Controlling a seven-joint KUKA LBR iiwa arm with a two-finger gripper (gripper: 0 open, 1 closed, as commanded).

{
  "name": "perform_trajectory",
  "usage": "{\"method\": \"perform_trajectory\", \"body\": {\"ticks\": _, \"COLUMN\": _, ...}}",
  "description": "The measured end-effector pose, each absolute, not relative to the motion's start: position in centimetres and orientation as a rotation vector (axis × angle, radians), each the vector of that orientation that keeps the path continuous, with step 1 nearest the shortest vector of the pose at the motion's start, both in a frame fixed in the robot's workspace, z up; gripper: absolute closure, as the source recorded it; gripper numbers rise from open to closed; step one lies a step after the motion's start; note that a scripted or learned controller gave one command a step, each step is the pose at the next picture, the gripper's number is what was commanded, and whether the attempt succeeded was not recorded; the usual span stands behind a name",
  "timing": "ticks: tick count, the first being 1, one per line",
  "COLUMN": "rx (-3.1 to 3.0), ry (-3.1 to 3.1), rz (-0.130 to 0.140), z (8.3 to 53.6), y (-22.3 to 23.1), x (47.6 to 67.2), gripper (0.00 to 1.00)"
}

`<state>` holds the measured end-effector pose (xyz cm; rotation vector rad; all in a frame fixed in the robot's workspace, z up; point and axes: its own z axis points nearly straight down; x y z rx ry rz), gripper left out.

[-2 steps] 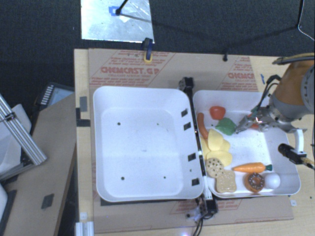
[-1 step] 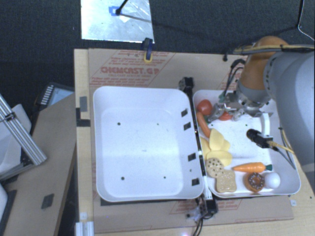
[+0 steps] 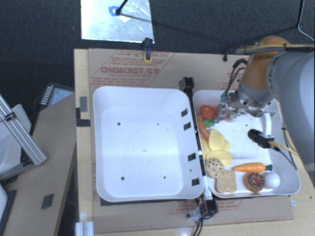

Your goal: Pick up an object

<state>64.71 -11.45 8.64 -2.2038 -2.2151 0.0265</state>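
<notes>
My gripper [image 3: 225, 113] reaches in from the right and hangs low over the back left part of the right bin [image 3: 290, 183]. Just left of it lies a red tomato-like piece [image 3: 207, 111]. Below that are a red-orange chili [image 3: 202, 129] and a small green piece [image 3: 209, 123]. Further forward lie two yellow chips [image 3: 219, 146], a round cookie [image 3: 213, 167], a square cracker [image 3: 226, 182], an orange carrot [image 3: 250, 167], a brown donut [image 3: 255, 182] and a white egg [image 3: 272, 180]. Nothing shows between the gripper and the bin floor.
The left bin [image 3: 106, 181] stands beside the right one, with black clips [image 3: 187, 127] along their shared edge. Both rest on a cardboard sheet [image 3: 128, 69]. A shiny panel [image 3: 115, 14] lies beyond the bench at the back.
</notes>
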Motion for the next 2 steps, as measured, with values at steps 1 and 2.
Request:
{"method": "perform_trajectory", "body": {"ticks": 1, "rx": -2.209, "ry": -2.235, "rz": -0.005, "z": 18.7, "y": -1.9, "x": 64.1, "gripper": 1.0}}
{"method": "perform_trajectory", "body": {"ticks": 2, "rx": -2.218, "ry": -2.236, "rz": -0.011, "z": 31.4, "y": 0.4, "x": 67.2, "gripper": 1.0}}
